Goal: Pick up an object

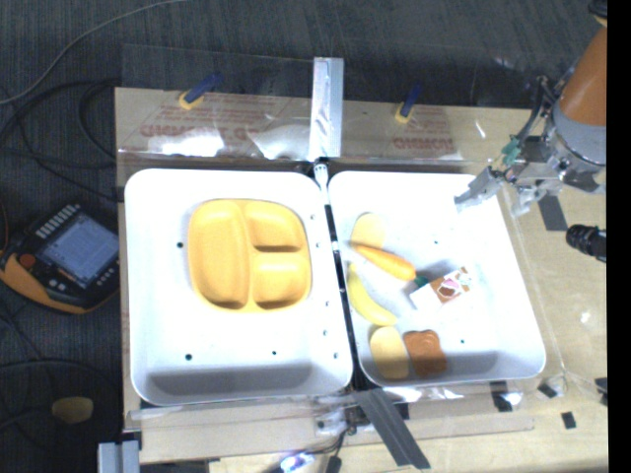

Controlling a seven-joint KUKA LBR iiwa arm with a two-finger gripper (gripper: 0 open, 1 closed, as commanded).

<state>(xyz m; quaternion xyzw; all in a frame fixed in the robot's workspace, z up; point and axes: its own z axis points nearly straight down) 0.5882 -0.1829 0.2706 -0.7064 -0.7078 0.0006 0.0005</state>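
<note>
Carrot (386, 261) is your likeliest pick: an orange, tapered piece lying in the right bin (493, 308), near its left wall and close to the divider. Its long axis runs on a slant from upper left to lower right, and the thicker, brighter end seems to point lower right, toward the small printed carton (446, 288).

You have the gripper (490, 183) hovering over the bin's upper right corner, well apart from everything in it. It has hold of nothing; whether it is spread or closed you cannot tell from this slanted view.

Watch for crowding. The carrot rests against or on top of pale yellow pieces (370, 299), and the carton sits just beside its lower end, so a descent along the wrong line could land on a neighbour or nudge the pile. Closing along the carrot's length rather than across it would probably let it roll or squirt free. The bin wall at left also leaves little room on that side.
</note>
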